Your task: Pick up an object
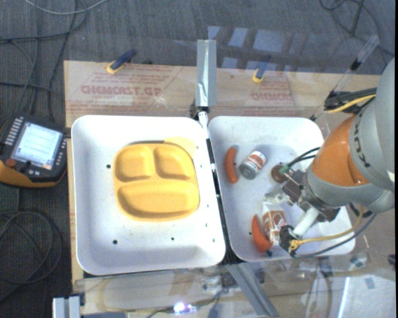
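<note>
The gripper (284, 201) hangs low over a tight cluster in the right-hand bin (318, 132), in the lower right of the frame. That crowding looks like the main hazard. A wrapped packet (272, 219) lies just under it, touching a red sausage-shaped piece (259, 236) at the bin's lower edge, so a close could nudge one against the other or catch only a loose fold of wrapper, which would likely slip out on the lift. A small brown round thing (279, 173) just above the gripper could also get knocked aside. A small can (253, 163) and a second red sausage shape (231, 164) sit further left, apart from the tool. The packet seems the likeliest target. From this angle I cannot tell how wide the gripper stands or whether it has hold of anything.
</note>
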`<state>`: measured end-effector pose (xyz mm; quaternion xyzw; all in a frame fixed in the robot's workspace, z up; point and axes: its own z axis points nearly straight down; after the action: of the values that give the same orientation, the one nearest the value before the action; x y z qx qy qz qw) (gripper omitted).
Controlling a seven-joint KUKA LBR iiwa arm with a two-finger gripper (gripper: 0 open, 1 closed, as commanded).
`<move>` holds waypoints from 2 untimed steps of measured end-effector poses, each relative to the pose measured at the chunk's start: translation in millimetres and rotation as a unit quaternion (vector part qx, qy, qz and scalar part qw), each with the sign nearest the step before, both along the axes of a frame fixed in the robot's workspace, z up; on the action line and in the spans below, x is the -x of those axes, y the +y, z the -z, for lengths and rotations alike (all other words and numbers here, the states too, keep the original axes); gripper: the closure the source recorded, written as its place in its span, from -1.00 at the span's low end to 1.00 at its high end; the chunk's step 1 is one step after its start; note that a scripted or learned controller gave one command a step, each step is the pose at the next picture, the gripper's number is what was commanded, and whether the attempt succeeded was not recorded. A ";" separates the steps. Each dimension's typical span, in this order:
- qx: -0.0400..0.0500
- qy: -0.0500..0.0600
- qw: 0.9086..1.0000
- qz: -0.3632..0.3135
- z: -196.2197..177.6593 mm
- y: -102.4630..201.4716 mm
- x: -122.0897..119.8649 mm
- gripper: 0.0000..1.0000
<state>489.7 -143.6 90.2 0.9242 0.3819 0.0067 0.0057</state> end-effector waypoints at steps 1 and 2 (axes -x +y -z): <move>-0.002 0.004 0.999 0.047 0.9 -39.1 -48.7 -1.00; -0.002 0.011 0.996 0.094 -40.8 -39.6 -112.8 -1.00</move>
<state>602.5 -183.2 130.9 0.9560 0.2932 -0.0033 0.0008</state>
